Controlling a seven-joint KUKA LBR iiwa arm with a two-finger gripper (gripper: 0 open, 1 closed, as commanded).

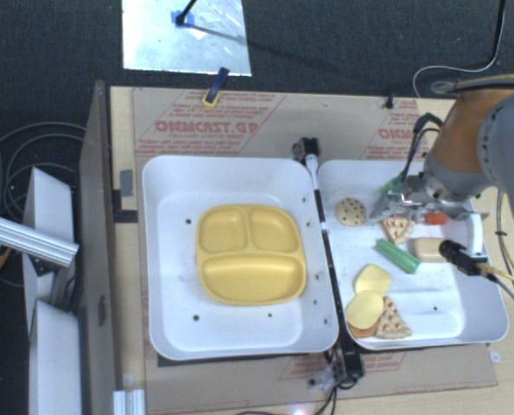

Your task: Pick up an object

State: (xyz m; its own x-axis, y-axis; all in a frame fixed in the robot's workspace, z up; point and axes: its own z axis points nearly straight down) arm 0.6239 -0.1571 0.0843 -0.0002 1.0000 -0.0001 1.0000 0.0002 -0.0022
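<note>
Camera view, arm (485, 141) lowered, gripper (396, 199) above pizza slice (396, 228)

Two bins sit side by side on my bench: the left bin (166, 232) holds a divided tray (250, 253) near its middle. In the right bin (481, 314), a cookie (351, 211) lies at the left, a pizza slice (396, 228) beside it, a stick (396, 255) below that. My claw (401, 194) hangs above that slice; two discs (369, 296) and another slice (391, 319) lie nearest the front edge.
</note>
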